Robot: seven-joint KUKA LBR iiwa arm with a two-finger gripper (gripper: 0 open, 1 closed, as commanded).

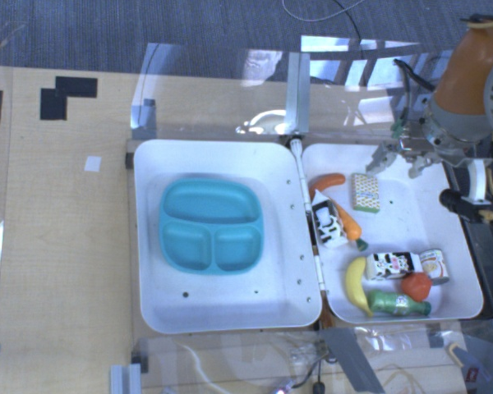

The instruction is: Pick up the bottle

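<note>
On wooden bench point(57, 245), two white bins point(230, 302)

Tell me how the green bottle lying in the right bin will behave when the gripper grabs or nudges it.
The green plastic bottle lies on its side, so its round body will probably roll if nudged. It looks smooth, so the fingers may slip. The yellow banana and the red tomato-like ball crowd it near the right white bin's front wall, likely blocking clean finger access.
</note>
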